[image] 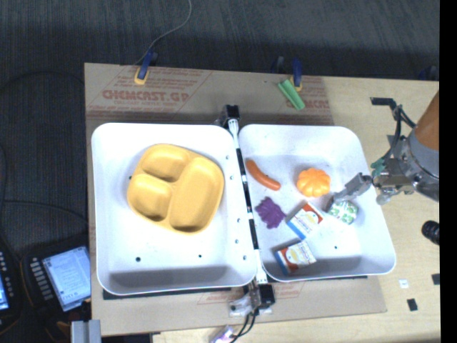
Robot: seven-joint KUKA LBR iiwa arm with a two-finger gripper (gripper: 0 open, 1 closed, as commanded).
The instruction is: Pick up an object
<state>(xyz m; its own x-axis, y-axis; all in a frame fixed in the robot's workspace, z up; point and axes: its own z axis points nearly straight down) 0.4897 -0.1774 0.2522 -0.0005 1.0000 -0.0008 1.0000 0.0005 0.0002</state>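
The right bin (pixel 371 259) holds several small items: an orange sausage-shaped piece (pixel 263 175), an orange pumpkin (pixel 313 181), a purple grape cluster (pixel 270 212), a white and orange carton (pixel 305 220), a red and blue carton (pixel 295 256) and a green and white crumpled pack (pixel 344 211). My gripper (pixel 355 189) reaches in over the bin's right side. It hangs just above and to the right of the green and white pack, close to the pumpkin. Nothing is seen held in it.
A large yellow bun-shaped object (pixel 175 188) fills the middle of the left bin (pixel 107 263). A ridge with a black strip (pixel 243 191) divides the two bins. A green clip (pixel 291 93) and a blue clip (pixel 146 66) sit on the cardboard behind the bins.
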